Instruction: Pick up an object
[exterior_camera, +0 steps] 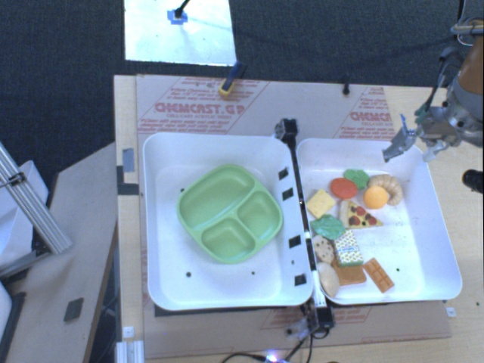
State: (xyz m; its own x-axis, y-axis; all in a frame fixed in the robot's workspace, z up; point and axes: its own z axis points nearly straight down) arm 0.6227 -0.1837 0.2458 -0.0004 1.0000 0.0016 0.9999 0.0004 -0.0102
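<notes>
Under two white bins (162, 278) a sheet (200, 108) reads "CHEMCAST GP" twice, the left bin bearing one green three-part plate (229, 212), the right bin's rough dozen toy foods (352, 225) below the gripper (414, 144), fingers apart and bare.

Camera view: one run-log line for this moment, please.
gripper: over right bin's far edge | holding: nothing | toy food: untouched | green tray: left bin

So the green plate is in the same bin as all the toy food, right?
Not quite. The camera view shows the green plate alone in the left bin, while the toy food is in the right bin.
</notes>
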